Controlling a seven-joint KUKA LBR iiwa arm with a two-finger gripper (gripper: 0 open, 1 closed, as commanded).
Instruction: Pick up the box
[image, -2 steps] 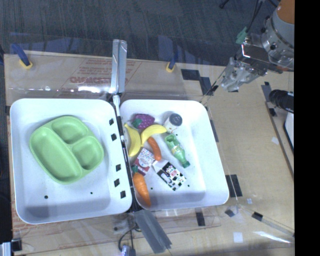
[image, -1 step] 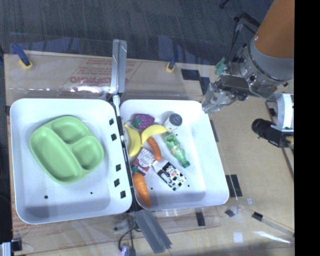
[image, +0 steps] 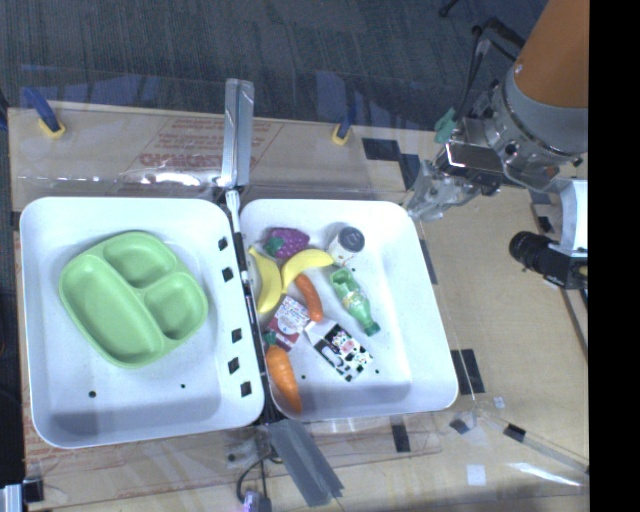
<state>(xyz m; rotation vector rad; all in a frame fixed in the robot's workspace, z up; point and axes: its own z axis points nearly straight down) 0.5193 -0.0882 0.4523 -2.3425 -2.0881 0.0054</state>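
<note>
The box (image: 344, 353), a small carton with a black-and-white cow pattern, lies flat near the front of the right bin (image: 425, 300), just beside a green bottle (image: 354, 301) and close to a small carton (image: 291, 317) and two carrots, so the approach likely calls for a descent from above into the free space on its right side. The tool (image: 432, 196) hangs above the bin's far right corner, well apart from the box and holding nothing; whether it is spread or closed cannot be told from this angle. The left bin (image: 40, 300) carries a green divided plate (image: 132, 296), which plays no part in the task.

green plate (image: 132, 296); black-and-white box (image: 344, 353); yellow banana (image: 268, 280)
</note>
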